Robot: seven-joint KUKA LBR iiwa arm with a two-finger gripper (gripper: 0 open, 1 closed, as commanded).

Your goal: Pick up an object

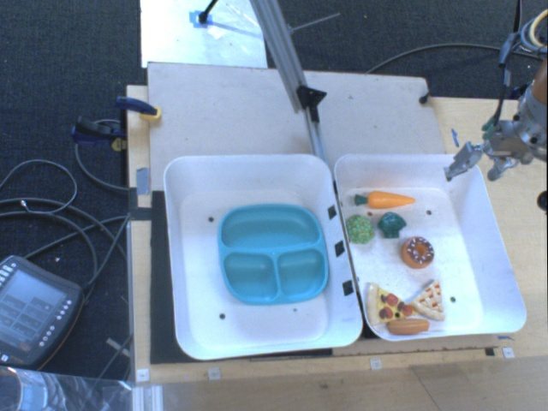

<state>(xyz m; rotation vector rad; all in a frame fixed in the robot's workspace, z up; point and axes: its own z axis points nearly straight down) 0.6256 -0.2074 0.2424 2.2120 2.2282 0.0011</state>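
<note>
The right bin point(492, 255) holds toy food: an orange carrot point(387, 199), a light green broccoli point(360, 229), a dark green piece point(392, 224), a chocolate donut point(417, 252), two pizza slices point(384, 300) point(428, 299) and a hot dog point(408, 324). My gripper point(479, 163) hangs above the bin's far right corner, well clear of the food. Its two fingers stand apart with nothing between them.
The left bin point(184, 229) holds a blue divided plate point(274, 253). A slanted metal pole point(282, 41) crosses the bench behind the bins. Cables and a pendant point(30, 302) lie on the floor at the left.
</note>
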